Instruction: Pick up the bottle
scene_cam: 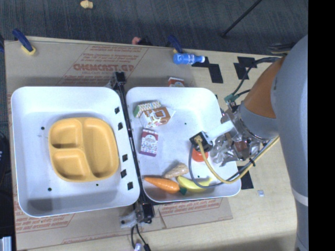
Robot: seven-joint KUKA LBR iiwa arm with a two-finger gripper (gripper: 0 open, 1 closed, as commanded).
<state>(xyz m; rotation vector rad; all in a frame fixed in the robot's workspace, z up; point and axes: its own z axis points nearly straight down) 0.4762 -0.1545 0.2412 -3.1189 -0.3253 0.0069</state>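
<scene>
The claw (217, 151) hangs low over the right-hand part of the right bin (201, 106), close to that bin's right wall. From this slant I cannot tell whether it is released or clenched. Just beside it, on its left, sits a small orange-red thing (198, 154), partly hidden by the robot's own parts. What it is, and whether the claw touches it, cannot be made out.

The blue bottle (184, 59) lies on its side on the tabletop (261, 213), outside both bins, beyond the right bin's far rim, with its pale cap pointing right. It is well apart from the claw. Between the bottle and that rim lies a small red and white item (176, 81).

In the right bin, a printed snack packet (153, 114) lies toward the far left corner, and a dark red carton (149, 142) lies just nearer than it. Along the near wall a carrot (161, 183) and a banana (194, 184) lie end to end, with a beige piece (177, 170) just behind where they meet.

The left bin (26, 140) holds a yellow divided plate (84, 148) with three compartments, lying flat near its middle.

Both bins rest on a cardboard sheet (104, 61) with red print, and two blue clamps (23, 41) grip its far edge — one at the left corner, one near the bottle.
</scene>
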